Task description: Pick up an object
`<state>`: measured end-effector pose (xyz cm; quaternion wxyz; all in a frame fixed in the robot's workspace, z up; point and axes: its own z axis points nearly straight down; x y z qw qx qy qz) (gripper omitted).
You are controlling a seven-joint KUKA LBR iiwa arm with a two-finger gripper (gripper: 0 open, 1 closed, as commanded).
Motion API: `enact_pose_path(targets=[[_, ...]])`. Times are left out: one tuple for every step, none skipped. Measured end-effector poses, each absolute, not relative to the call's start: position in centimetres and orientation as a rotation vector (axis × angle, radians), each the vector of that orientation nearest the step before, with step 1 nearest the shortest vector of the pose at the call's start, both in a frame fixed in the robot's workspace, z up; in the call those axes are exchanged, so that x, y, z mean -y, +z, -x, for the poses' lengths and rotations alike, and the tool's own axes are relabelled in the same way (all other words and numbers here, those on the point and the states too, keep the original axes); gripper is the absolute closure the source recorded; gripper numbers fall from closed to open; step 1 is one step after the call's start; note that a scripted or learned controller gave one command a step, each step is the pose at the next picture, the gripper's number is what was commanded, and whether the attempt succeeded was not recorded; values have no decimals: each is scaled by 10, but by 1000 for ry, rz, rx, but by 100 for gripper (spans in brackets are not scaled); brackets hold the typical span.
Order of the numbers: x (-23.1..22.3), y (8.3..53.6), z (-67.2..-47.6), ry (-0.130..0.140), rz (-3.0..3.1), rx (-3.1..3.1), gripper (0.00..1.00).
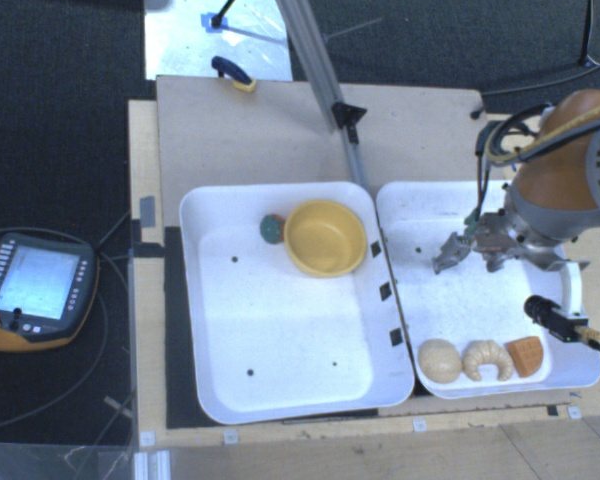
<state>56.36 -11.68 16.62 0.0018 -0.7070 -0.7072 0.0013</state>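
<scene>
Left bin [220, 368] — yellow bowl [325, 238], perhaps ball [271, 229].

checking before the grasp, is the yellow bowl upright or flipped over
Upright. The yellow bowl sits in the left bin with its rim facing up and its hollow inside visible.

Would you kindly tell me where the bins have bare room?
Left bin: open floor below the yellow bowl and green ball. Right bin: bare at top left; the gripper hovers mid-bin, with a bun, croissant and orange piece crowding the bottom.
</scene>
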Motion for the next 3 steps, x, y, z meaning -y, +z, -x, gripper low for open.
enact_pose_path(targets=[[115,124,-560,2,2220,2220,0],[114,89,-559,2,2220,2220,0],[115,101,-561,-2,2222,2222,100]])
